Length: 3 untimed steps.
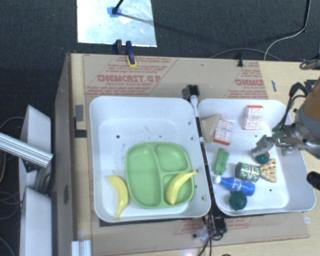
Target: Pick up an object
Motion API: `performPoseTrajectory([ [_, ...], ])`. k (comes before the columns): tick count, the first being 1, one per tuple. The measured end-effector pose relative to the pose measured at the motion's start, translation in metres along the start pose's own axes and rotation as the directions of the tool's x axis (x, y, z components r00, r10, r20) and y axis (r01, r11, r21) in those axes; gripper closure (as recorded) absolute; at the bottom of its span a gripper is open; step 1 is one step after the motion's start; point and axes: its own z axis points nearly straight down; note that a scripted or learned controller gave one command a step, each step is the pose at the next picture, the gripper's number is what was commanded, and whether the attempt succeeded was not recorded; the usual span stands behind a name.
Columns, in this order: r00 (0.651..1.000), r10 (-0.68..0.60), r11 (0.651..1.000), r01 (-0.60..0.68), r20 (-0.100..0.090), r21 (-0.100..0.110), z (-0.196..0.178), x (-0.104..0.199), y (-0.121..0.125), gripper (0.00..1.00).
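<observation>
My gripper (263, 147) hangs over the right bin (297, 196), near its right side, at the end of the grey arm (309, 129) reaching in from the right. Directly under it lies a small dark teal object (262, 158), touching or nearly touching the gripper tip. Close by are a pizza-slice toy (269, 170), a green-labelled can (247, 172), a blue bottle (237, 185) and a dark green round object (238, 200). Nothing visibly hangs from the gripper.
Further back in the right bin sit a red-and-white box (253, 116), an orange-printed packet (223, 131), a cheese wedge (208, 125) and a green bottle (221, 160). The left bin (106, 143) holds a green divided plate (149, 169) and two bananas (119, 194) (178, 185).
</observation>
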Motion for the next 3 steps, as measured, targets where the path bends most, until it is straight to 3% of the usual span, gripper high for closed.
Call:
performPoseTrajectory([
  [1, 1.000, 0.001, 1.000, -0.001, 0.000, -0.002, 0.110, 0.024, -0.012, 0.00],
  [2, 1.000, -0.002, 1.000, 0.002, -0.001, -0.002, 0.120, 0.010, 0.083, 0.00],
  [3, 1.000, -0.003, 1.000, 0.003, 0.000, -0.002, 0.116, -0.011, 0.129, 0.00],
])
